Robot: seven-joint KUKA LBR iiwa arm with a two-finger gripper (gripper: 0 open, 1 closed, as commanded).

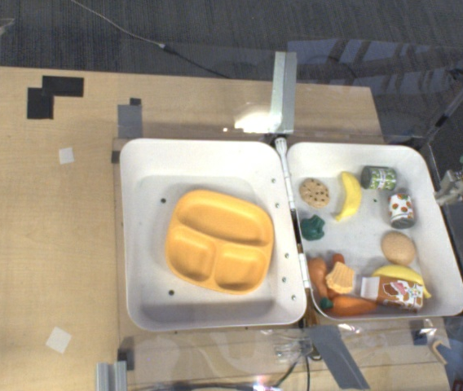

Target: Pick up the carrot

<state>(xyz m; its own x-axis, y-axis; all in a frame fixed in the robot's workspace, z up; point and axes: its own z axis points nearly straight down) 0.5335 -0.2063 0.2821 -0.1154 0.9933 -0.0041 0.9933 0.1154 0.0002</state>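
Nearest the lens, low in the right bin (431,186): carrot (352,305), orange, tapered, smooth-skinned, lying flat along the front wall. A second orange piece (319,275) stands just beside it to the left, near the divider; could be another carrot, cannot tell.

Crowded corner. A waffle-textured yellow wedge (340,278) rests just above the carrot, touching or overlapping it. A small printed carton (394,292) lies against its right end, with a banana (400,274) on top of the carton.

Further back in the same bin: pale egg-shaped lump (398,248), two small cans (380,177) (401,209), a second banana (348,195), a chocolate-chip cookie (315,191), a dark green knobbly piece (313,226).

Left bin (138,218): one yellow compartment tray (218,240), glossy moulded plastic, rounded corners.

Gripper (458,182) at the far right edge, outside the bin rim, well apart from the carrot. Too small and cluttered to read; whether the jaws stand wide or narrow, I cannot tell.

Judgement on the step: approach not begun. Best to come down on the exposed middle of the carrot, jaws set across its narrow axis. Little room against the front wall. The wedge and carton are likely to get nudged or pinched. The smooth taper may slip, so grip toward the thick end.
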